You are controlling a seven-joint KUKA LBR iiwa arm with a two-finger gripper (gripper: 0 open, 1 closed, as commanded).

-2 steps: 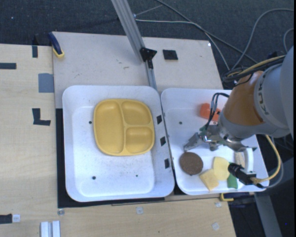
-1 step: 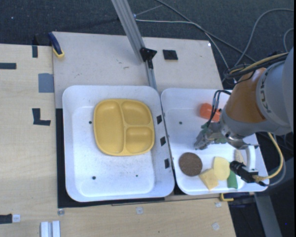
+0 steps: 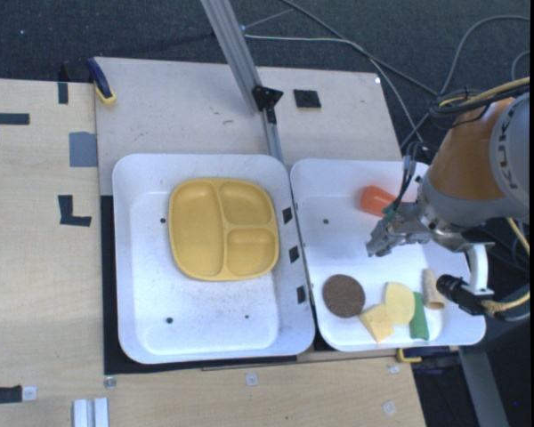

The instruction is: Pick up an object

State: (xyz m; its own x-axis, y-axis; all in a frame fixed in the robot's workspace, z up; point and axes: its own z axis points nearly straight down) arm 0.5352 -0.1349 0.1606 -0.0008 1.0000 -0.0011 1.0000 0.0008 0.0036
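Two shallow white bins sit side by side on the table (image 3: 187, 105); the left bin (image 3: 129, 265), at frame centre-left, holds a yellow compartment plate (image 3: 222, 228) lying flat; the right bin (image 3: 338, 185), at frame centre-right, holds the loose candidates for picking. An orange object (image 3: 374, 200) lies in the upper part of the right bin; a brown round disc (image 3: 343, 294) lies in its lower part, with a yellow piece (image 3: 390, 308) just beside it, a green piece (image 3: 418, 318) touching the yellow one, and a small tan piece (image 3: 432, 290) near the lower right corner. The arm (image 3: 481, 167) enters from the right of the frame; its tool (image 3: 384, 238) hangs over the middle of the right bin, just below the orange object and above the disc and yellow piece. The tool's opening cannot be told at this angle and size; nothing is seen held in it. As a judgement, the task is not yet accomplished: every object rests on the bin floor, so the grasp and the lift remain to be done; the orange object appears the nearest candidate.
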